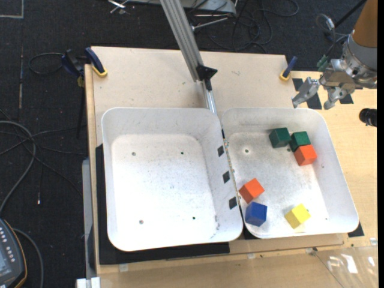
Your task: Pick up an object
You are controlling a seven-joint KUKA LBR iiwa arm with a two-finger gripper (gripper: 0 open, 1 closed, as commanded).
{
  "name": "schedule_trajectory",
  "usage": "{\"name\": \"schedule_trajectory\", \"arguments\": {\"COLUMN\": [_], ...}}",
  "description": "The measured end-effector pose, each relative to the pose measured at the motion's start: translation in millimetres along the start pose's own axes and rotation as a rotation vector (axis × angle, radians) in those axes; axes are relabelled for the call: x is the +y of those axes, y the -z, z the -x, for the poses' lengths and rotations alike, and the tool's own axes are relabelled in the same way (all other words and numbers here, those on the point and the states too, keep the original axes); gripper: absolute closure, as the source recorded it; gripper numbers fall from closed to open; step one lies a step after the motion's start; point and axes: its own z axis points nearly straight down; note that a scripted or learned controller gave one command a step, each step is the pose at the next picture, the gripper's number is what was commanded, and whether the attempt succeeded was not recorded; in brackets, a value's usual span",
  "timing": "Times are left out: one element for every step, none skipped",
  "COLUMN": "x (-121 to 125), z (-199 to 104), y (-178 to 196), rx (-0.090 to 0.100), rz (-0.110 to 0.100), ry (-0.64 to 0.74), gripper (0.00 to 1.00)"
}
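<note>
Black carpet strewn with cables is surrounding the bench (156,77), which is carrying two white bins side by side: the left bin (120,125) and the right bin (336,179). Inside the right bin, two green cubes (279,137) (299,140) are sitting together near the far wall with an orange cube (306,155) touching one of them, while another orange cube (252,189), a blue cube (256,213) and a yellow cube (297,215) are lying nearer the front. I am hovering my end effector (320,95) beyond the right bin's far right corner, its fingers spread wide and gripping nothing.
</note>
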Motion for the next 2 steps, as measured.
{"name": "schedule_trajectory", "arguments": {"x": [25,2], "z": [5,-6], "y": [-172,-189], "rx": [0.002,0.001], "rz": [-0.006,-0.002], "ry": [0.0,-0.003], "gripper": [0.0,0.0]}}
